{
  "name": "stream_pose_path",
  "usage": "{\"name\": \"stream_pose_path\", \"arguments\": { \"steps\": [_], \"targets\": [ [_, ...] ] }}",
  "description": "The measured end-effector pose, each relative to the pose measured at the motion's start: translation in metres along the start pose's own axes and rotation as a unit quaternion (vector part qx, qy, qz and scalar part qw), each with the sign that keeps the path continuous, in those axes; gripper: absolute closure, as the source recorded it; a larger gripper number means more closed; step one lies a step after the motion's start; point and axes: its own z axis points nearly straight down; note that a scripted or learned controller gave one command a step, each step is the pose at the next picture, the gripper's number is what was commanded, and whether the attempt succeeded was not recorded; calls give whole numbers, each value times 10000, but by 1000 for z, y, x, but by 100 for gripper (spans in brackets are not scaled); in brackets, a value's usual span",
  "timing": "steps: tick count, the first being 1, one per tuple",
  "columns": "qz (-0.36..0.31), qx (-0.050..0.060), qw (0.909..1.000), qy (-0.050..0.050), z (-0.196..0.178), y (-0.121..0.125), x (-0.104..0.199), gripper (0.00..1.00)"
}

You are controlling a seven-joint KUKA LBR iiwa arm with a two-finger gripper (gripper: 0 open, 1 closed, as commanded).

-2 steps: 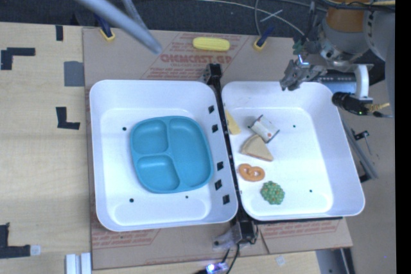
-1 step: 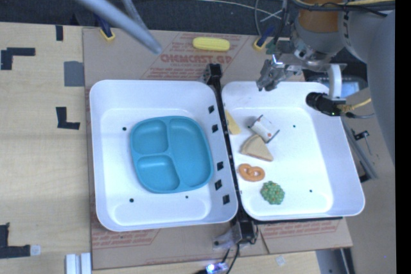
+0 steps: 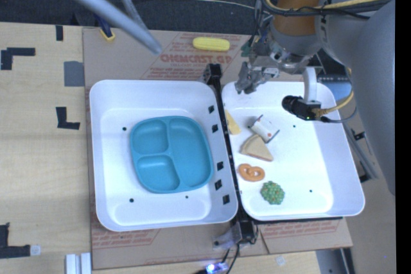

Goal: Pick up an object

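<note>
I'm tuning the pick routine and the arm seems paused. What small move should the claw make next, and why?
Probably a short shift toward the near side of the right bin, then a descent. The claw hovers above that bin's far left corner, while the white block, sandwich wedge, pretzel and green broccoli all lie nearer the camera. The white block is closest to it.

Blue divided plate (image 3: 171,154), left bin (image 3: 103,138)

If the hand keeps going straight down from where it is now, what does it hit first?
Probably bare floor at the far-left corner of the right bin, beside the divider. The hand looks short of the white block, though depth is unclear.
</note>
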Motion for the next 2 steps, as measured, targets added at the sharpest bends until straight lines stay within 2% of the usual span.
{"name": "stream_pose_path", "arguments": {
  "steps": [1,2],
  "targets": [
    [1,4,10000,-1,4,-11,50,100],
    [-2,5,10000,-1,17,-8,108,100]
  ]
}}
